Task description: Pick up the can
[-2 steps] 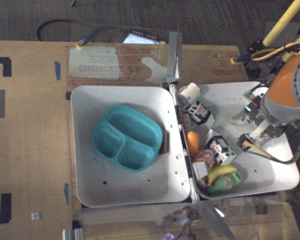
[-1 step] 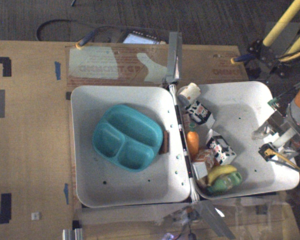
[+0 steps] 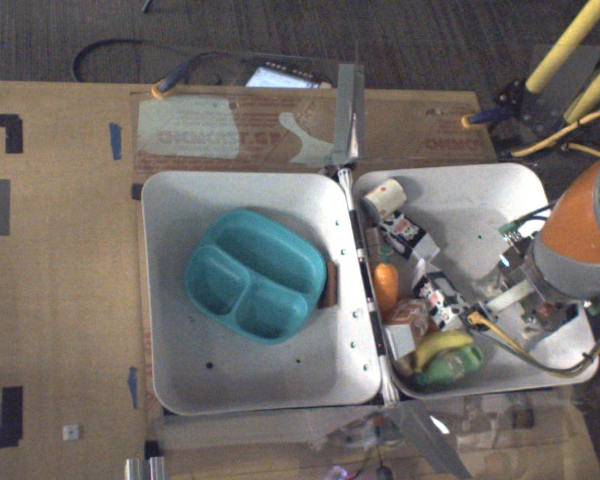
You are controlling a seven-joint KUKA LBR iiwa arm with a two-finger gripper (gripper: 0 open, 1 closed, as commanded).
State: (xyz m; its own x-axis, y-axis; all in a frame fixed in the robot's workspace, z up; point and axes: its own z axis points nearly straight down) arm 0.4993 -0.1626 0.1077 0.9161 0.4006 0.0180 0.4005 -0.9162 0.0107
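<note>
**A:** ok, camera view from above. Where's the can (image 3: 384, 198) sitting?

**B:** Top left corner of the right bin (image 3: 480, 183), lying on its side, white with a dark open end facing up-left. It's tight to the divider between the bins, and a small black-and-white carton (image 3: 404, 232) lies right below it, looks like touching. Open room is only to the can's right, where the bin floor is bare.

**A:** And the rest of that left edge?

**B:** Packed. Below the carton there's a carrot (image 3: 385, 286) along the wall, another cow-print carton (image 3: 436, 302), then a banana (image 3: 442, 347) on top of a green bottle (image 3: 450, 365) in the bottom corner.

**A:** Arm?

**B:** The arm (image 3: 578, 240) comes in from the right with its orange band over the right bin's far edge. The gripper (image 3: 512, 290) is low in the middle-right of that bin, well apart from the can. Can't tell how its claw stands, it's a blur of cables and metal.

**A:** Left bin (image 3: 180, 368)?

**B:** A teal divided plate (image 3: 255, 273) in the middle, with a brown block (image 3: 330, 286) wedged at its right side. Lots of bare floor around the rim.
</note>
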